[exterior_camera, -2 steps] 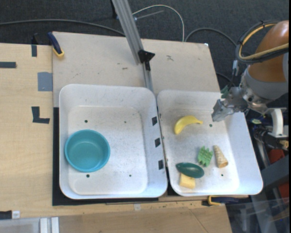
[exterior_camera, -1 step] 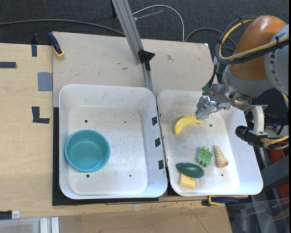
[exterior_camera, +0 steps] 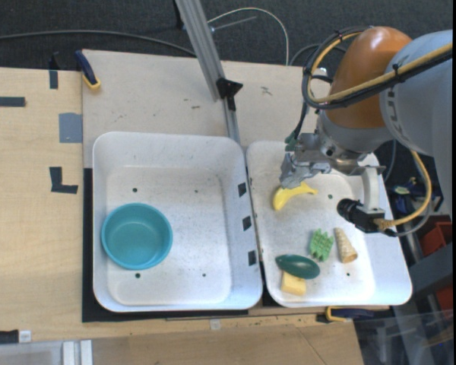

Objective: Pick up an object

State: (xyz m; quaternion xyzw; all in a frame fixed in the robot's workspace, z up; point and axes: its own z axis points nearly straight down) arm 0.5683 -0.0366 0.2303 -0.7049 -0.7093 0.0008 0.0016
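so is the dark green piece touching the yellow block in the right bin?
Touching: the camera view shows the dark green piece overlapping the top edge of the yellow block, no gap visible between them.

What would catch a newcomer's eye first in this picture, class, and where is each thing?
The grey arm with its orange band reaches in from the right, its gripper low over the right bin, just above a yellow banana. In the left bin, a blue bowl sits alone near the front left corner. A few small toys cluster at the right bin's front.
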